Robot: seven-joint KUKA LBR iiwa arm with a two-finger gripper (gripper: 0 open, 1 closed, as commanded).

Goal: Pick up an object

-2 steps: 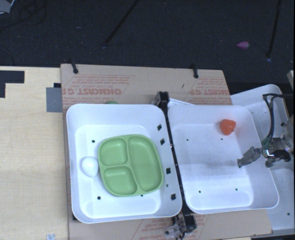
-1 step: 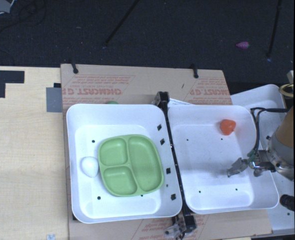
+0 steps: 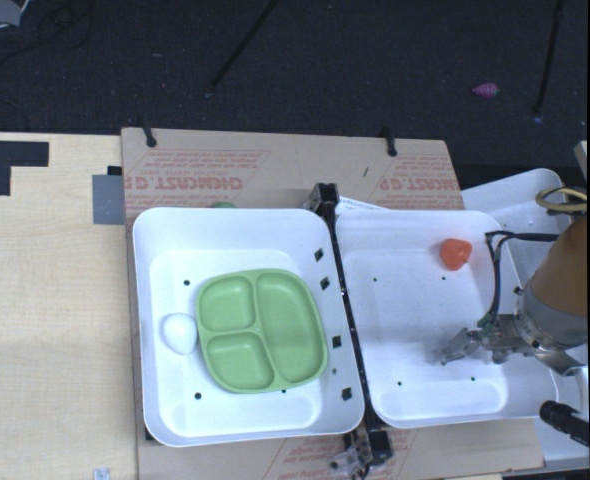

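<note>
Camera view shows you the gripper [image 3: 453, 352], whose aperture you cannot tell, low in the right bin [image 3: 415, 408], with the orange object [image 3: 455, 253] well apart toward the far wall.

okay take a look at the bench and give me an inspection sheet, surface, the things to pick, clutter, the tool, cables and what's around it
Surface: two white bins side by side, left bin and right bin, on a cardboard sheet over a pale wood bench.
Job's things: green divided plate and white egg-shaped object touching its left edge, both in the left bin; orange object in the right bin's far corner.
Clutter: small purple item on the dark floor.
Tool: tool low in the right bin, nothing seen between its fingers; open or shut cannot be told.
Cables: black cable along the arm; cords on the floor.
Surroundings: dark floor beyond the bench.
</note>
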